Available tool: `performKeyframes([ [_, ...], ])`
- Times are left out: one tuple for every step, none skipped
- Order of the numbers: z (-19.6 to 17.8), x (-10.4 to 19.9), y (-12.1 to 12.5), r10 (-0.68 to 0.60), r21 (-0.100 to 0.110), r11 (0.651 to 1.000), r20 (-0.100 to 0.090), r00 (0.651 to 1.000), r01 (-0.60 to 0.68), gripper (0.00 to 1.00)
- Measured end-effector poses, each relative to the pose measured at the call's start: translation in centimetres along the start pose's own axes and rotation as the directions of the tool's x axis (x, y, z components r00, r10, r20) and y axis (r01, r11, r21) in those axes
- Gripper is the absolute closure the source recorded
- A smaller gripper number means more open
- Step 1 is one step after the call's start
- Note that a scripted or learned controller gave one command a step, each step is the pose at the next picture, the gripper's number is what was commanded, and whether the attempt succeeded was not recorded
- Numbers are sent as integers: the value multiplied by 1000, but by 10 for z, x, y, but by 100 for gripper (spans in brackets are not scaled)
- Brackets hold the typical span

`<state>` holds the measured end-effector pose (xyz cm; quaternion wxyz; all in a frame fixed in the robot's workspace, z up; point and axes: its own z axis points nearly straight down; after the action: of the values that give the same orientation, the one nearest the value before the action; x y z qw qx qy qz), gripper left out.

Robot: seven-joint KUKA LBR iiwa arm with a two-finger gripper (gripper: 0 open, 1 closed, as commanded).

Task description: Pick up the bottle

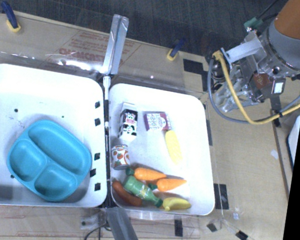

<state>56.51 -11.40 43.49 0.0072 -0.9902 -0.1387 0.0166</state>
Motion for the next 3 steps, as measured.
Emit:
performKeyframes([
  [115,21,102,11,-14,1000,-24,1000,-11,100],
  [14,21,95,-90,-19,996,-28,996,90,100],
  [5,22,92,-100,-17,995,-25,995,99,100],
])
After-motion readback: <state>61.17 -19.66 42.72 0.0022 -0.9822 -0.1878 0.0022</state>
